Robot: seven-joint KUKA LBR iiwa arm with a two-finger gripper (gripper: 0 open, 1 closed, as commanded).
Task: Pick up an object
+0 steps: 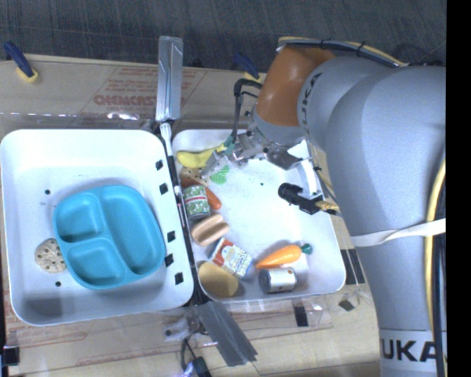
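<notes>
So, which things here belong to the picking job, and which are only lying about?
Job: gripper; beside it, banana; carrot; hot dog; can; right bin.
Lying about: blue tray; cookie; left bin.

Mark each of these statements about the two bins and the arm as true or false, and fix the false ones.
1. The blue divided plate lies in the left bin. True.
2. The carrot lies in the left bin. False: it lies in the right bin, near its lower edge.
3. A cookie sits beside the plate's left side. True.
4. The tool hangs over the left bin. False: it is over the right bin's upper left corner, near the banana.
5. The hot dog rests on the blue plate. False: it lies in the right bin, near its left wall.
</notes>
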